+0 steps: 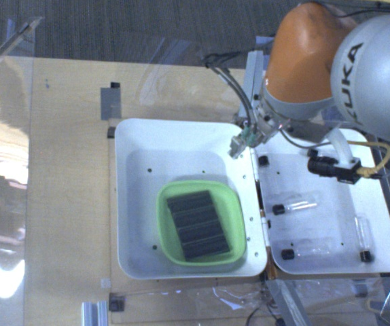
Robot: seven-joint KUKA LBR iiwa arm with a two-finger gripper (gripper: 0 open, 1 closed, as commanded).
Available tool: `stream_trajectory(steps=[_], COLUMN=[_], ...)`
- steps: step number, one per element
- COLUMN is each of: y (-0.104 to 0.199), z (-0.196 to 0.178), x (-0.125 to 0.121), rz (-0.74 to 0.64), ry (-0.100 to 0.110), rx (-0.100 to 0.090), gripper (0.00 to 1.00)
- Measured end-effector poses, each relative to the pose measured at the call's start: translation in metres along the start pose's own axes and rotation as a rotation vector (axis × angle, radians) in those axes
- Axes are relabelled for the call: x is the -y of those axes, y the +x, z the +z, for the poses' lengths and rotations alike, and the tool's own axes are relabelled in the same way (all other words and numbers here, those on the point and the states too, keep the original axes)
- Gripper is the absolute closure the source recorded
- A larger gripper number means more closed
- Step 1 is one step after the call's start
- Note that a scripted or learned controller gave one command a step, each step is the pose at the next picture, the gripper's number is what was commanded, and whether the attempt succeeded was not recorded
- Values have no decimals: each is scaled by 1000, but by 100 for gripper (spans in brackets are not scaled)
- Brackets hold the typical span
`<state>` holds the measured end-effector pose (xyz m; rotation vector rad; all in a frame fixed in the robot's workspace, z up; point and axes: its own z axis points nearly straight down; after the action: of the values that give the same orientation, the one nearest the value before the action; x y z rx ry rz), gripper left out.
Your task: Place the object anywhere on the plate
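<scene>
2 shallow white bins are sitting side by side on a wooden bench (59, 182). In the left bin (134, 182), a green plate (232, 212) is lying toward the near right corner, and a dark ribbed object (196, 224) is resting flat on it, turned at a slight angle. The right bin (378, 250) is showing small dark spots and faint clear items on its floor. The grey and orange arm (331, 53) is reaching in from the right, its gripper (241, 143) hanging over the far end of the rim where the 2 bins are meeting, well apart from the plate. A black cable is looping behind the wrist.
</scene>
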<state>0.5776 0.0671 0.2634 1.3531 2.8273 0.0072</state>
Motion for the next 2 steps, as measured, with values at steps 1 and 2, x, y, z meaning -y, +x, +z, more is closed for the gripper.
stream_trajectory(steps=[1, 2], y=[29, 111], z=[-95, -56], x=[6, 5], rz=[-190, -244], ry=[-5, 0], rx=[3, -2], gripper=[100, 100])
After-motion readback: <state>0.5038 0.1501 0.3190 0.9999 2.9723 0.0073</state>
